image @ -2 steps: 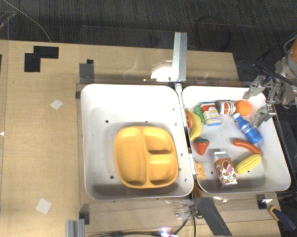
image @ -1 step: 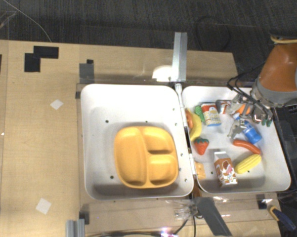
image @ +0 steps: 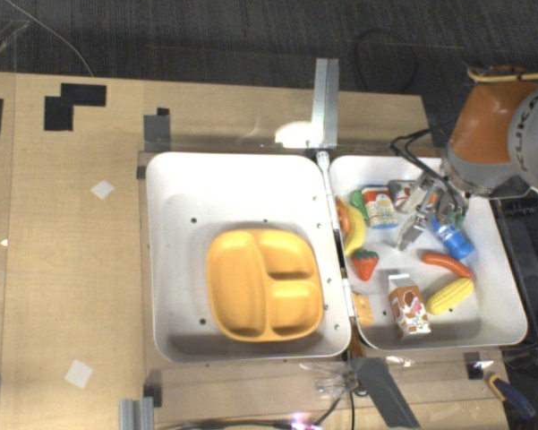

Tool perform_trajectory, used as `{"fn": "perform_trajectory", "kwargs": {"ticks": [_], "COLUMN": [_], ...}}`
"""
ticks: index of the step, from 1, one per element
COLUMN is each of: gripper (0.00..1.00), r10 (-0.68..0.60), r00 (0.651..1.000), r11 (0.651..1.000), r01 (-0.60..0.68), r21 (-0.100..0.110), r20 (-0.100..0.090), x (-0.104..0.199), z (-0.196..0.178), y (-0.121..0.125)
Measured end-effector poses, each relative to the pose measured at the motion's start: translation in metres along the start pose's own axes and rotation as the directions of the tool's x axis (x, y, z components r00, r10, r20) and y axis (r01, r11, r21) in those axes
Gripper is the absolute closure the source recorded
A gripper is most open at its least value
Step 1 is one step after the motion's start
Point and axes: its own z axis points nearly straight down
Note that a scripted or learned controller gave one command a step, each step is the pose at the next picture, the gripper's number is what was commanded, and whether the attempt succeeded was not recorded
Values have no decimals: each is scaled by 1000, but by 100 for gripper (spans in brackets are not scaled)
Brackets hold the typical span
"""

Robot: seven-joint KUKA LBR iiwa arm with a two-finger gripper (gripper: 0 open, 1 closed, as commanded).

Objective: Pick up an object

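My gripper [image: 414, 219] hangs low over the middle of the right bin [image: 510, 316], open, with nothing between its fingers. It sits between a small red and white carton [image: 379, 206] on its left and a blue bottle [image: 451, 239] on its right, which the wrist partly covers. Other toys lie around it: a yellow banana [image: 354, 231], a strawberry [image: 365, 262], a red sausage [image: 446, 262], a corn cob [image: 450, 296] and a juice carton [image: 409, 308].
A yellow divided plate [image: 264, 285] lies in the left bin [image: 175, 186]. A small tan cracker [image: 362, 309] rests by the wall between the bins. The arm's orange band [image: 483, 124] looms over the right bin's far right corner.
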Motion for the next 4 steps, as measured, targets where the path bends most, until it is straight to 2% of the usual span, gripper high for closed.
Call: {"fn": "perform_trajectory", "kwargs": {"ticks": [1,2,3,4], "gripper": [0,0,0,0], "r10": [17,-168,-36,131], "r00": [999,986,999,991], "r11": [1000,986,999,991], "r01": [-17,168,36,-131], "r21": [-17,6,20,26], "r20": [-32,-4,3,-12], "x": [-23,-21,-14,-14], "z": [1,1,1,0], "y": [-33,-34,-22,-12]}}
